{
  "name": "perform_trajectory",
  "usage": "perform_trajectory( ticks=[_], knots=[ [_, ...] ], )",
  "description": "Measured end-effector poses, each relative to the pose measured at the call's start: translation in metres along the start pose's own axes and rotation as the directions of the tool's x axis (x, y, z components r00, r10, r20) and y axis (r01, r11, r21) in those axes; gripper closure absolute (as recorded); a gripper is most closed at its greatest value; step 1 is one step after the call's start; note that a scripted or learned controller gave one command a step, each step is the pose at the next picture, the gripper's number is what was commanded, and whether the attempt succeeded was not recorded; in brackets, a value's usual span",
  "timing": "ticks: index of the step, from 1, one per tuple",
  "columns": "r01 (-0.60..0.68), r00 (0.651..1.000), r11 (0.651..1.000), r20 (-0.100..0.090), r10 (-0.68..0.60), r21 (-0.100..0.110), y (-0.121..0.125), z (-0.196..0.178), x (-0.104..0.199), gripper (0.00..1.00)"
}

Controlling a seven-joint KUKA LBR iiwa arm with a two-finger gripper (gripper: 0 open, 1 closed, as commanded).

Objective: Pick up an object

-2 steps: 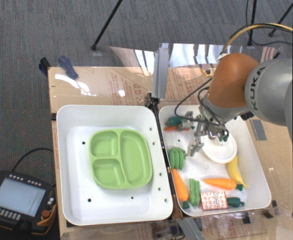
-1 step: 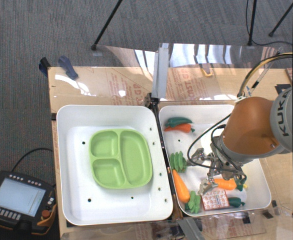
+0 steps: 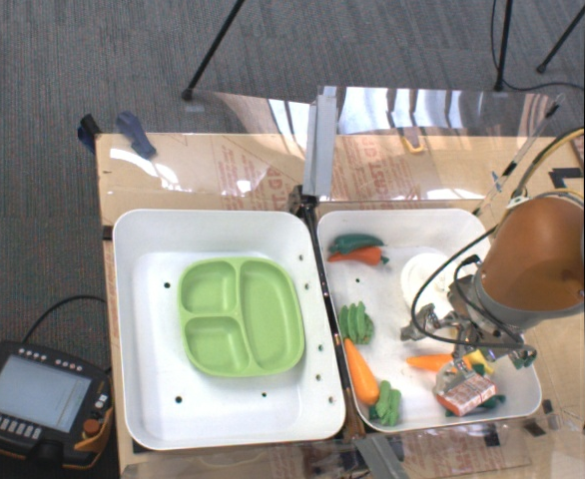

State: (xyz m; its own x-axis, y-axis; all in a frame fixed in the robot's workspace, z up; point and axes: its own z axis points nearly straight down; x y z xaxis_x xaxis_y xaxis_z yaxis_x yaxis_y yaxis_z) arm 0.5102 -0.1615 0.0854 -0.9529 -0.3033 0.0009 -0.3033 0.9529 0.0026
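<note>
Grey carpet all around, bench point(image 3: 203, 173) in the middle with two white bins. Green lunch tray point(image 3: 241, 315) in the left bin point(image 3: 133, 267). Reaching in from the right, arm point(image 3: 534, 257) bent low over the right bin point(image 3: 392, 218). Gripper point(image 3: 464, 362) right above the red snack box point(image 3: 466, 395), near the bin's front right corner. Carrot point(image 3: 360, 371) by the front left.

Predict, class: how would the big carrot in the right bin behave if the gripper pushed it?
The carrot looks like smooth, rigid toy plastic, so it would probably slide easily. Its tapered round body may roll or swing around its leafy end. It seems light.
</note>
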Motion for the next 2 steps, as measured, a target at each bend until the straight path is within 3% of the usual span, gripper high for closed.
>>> perform_trajectory(
  ticks=[1,2],
  knots=[
    [0.004,1.0,1.0,-0.002,-0.004,-0.002,0.001,-0.007,-0.001,1.0],
    [-0.08,0.997,0.997,0.009,0.08,0.001,0.078,-0.104,-0.044,1.0]
  ],
)
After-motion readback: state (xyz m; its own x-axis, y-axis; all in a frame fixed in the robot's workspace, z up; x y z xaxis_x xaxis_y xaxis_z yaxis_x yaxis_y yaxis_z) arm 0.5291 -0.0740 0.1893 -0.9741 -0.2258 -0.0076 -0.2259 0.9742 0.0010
